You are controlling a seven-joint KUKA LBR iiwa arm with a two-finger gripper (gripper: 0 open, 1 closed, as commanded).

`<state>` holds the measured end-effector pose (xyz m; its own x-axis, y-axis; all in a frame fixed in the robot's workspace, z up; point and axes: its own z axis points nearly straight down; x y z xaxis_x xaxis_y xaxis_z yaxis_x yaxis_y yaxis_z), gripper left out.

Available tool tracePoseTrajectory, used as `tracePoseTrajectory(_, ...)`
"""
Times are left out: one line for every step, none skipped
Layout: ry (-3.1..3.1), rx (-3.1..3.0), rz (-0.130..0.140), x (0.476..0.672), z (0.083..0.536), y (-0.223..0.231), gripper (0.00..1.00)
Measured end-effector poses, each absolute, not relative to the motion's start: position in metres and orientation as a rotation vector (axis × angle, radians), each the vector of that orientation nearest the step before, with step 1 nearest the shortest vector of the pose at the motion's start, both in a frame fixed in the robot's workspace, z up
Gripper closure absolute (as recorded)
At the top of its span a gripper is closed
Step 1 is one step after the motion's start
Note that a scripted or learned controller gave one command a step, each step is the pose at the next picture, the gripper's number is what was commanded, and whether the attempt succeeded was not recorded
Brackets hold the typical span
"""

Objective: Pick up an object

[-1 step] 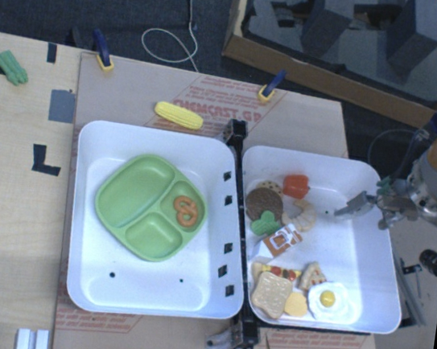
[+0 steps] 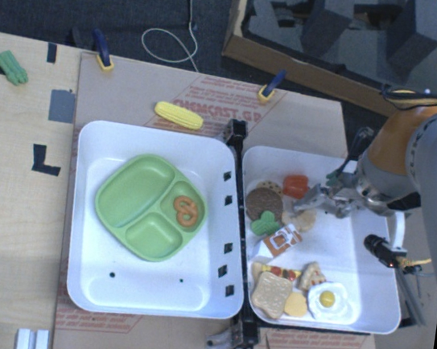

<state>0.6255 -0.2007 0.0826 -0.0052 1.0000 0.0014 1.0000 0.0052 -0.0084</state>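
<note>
The arm (image 2: 417, 150) comes in at three o'clock, grey with its orange band, bent over the right bin (image 2: 361, 309). The left bin (image 2: 82, 214) sits at nine o'clock of it, carrying a green plate (image 2: 137, 198) with a pretzel (image 2: 186, 210) in its three-o'clock compartment. The gripper (image 2: 312, 200) hangs low in the right bin's upper half, and whether it is spread or pinching cannot be told from here. Just at its eleven o'clock lies a red piece (image 2: 295, 183); at nine o'clock, a brown cookie (image 2: 264, 202) with a green bit (image 2: 265, 224) below it. At six o'clock of the gripper sits a small packet (image 2: 283, 239). Along the bin's six-o'clock edge: toast (image 2: 271, 295), a yellow disc (image 2: 296, 305), and a fried egg (image 2: 328, 299). Outside the bins, a corn cob (image 2: 178, 115) lies at twelve o'clock of the left bin.
</note>
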Motion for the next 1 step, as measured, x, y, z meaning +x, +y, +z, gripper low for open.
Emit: tracePoseTrajectory(-2.233, -2.21, 0.0, 0.6703, 0.0822, -0.1016, 0.0)
